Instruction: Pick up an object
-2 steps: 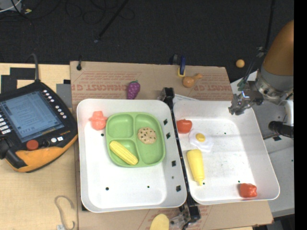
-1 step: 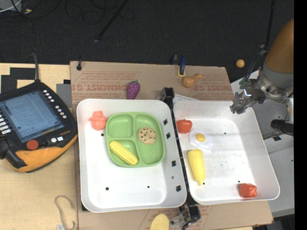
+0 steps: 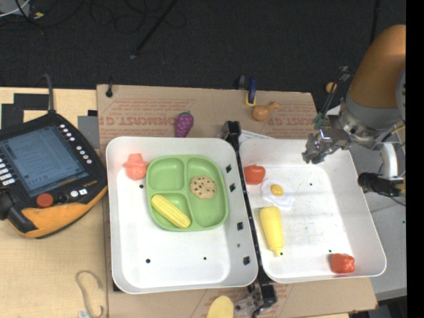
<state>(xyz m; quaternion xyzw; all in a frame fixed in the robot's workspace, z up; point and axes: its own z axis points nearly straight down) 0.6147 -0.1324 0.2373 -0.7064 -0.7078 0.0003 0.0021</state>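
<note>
My gripper (image 3: 314, 152) hangs over the far edge of the right bin (image 3: 344, 207), above and to the right of the toys. Nothing shows between its fingers. In that bin lie a red tomato (image 3: 254, 173) at the far left, a fried egg (image 3: 276, 192), a yellow piece (image 3: 271, 228) near the left wall and a red piece (image 3: 342, 263) at the near right corner. The left bin (image 3: 172, 257) holds a green divided plate (image 3: 187, 193) with a cookie (image 3: 203, 187) and a corn cob (image 3: 170, 211), and a pink-orange toy (image 3: 135, 167) beside it.
A teach pendant (image 3: 43, 171) lies on the bench to the left. On the cardboard behind the bins rest a purple grape bunch (image 3: 184, 123) and a tan pear-like toy (image 3: 264, 110). A yellow toy (image 3: 220, 306) sits in front of the bins.
</note>
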